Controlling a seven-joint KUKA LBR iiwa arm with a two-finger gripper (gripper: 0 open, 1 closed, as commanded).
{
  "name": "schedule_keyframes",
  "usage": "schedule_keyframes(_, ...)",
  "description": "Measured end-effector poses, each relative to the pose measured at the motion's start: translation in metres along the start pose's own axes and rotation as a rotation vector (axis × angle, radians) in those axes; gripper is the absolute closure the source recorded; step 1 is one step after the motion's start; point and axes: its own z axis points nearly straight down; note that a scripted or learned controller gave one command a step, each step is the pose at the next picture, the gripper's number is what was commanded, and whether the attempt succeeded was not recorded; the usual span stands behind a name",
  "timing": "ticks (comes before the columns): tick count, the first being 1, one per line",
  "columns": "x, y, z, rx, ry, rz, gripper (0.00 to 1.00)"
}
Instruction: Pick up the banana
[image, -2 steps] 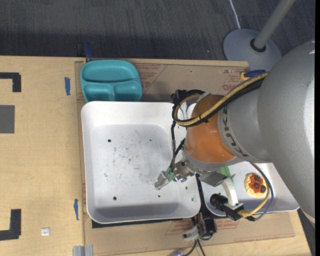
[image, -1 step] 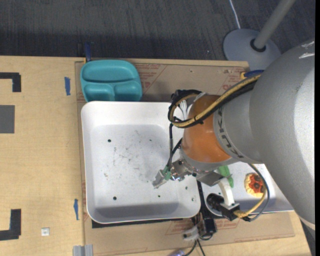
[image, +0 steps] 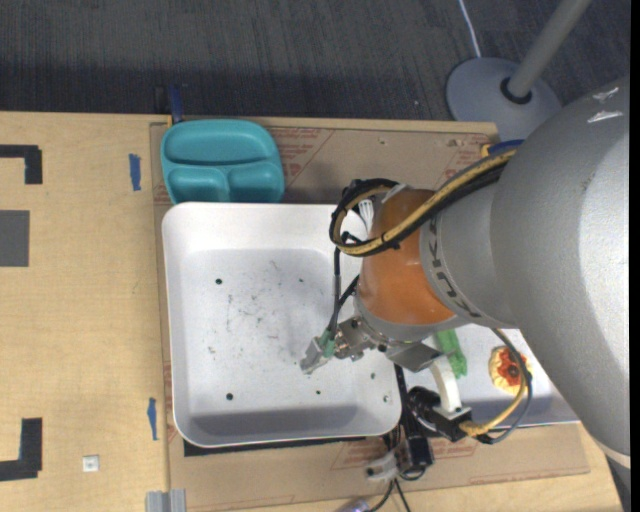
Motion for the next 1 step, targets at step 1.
schedule_keyframes(1, 0.0006, 0.0002, 0.0013, 0.001, -0.003, -0.050, 0.00)
